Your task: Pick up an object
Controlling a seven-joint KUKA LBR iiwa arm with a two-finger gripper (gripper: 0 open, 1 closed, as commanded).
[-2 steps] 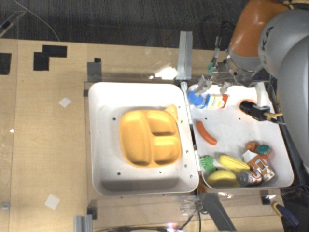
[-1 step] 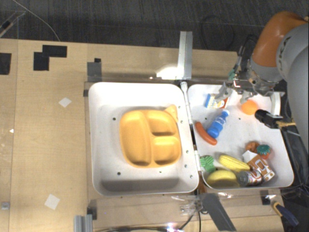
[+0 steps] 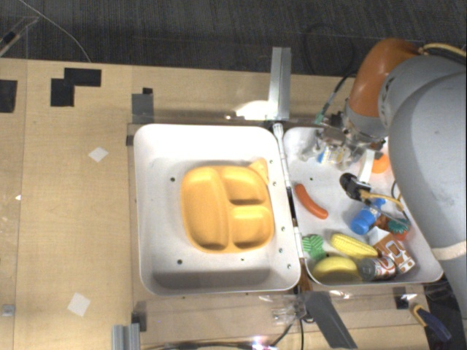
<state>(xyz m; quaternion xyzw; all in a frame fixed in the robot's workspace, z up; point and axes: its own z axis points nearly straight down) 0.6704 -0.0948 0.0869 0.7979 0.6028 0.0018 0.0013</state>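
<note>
- Red sausage (image 3: 311, 200) in the right bin (image 3: 298, 152), on bare white floor close to the bin's left wall, about midway along.
- Well clear of the gripper (image 3: 338, 152): nearer the camera and a little to the left of it, with open floor between the two.
- Gripper low over the far end of the same bin, below the arm (image 3: 427, 166) and its orange band; cannot tell whether wide or narrow.
- Slim, slightly curved, glossy red-orange; lying slantwise, far end toward the left wall, near end toward the bin's middle.
- To its right, apart from it, a blue object (image 3: 365, 220).
- Crowded at the bin's near end: green item (image 3: 314, 246), corn cob (image 3: 354, 245), yellow fruit (image 3: 336, 267) and a brown-and-white packet (image 3: 395, 255), packed close together but short of the sausage.
- Small orange piece (image 3: 379, 164) just right of the gripper.
- Across the dividing wall, in the left bin (image 3: 157, 195), a yellow divided tray (image 3: 222, 206).
</note>
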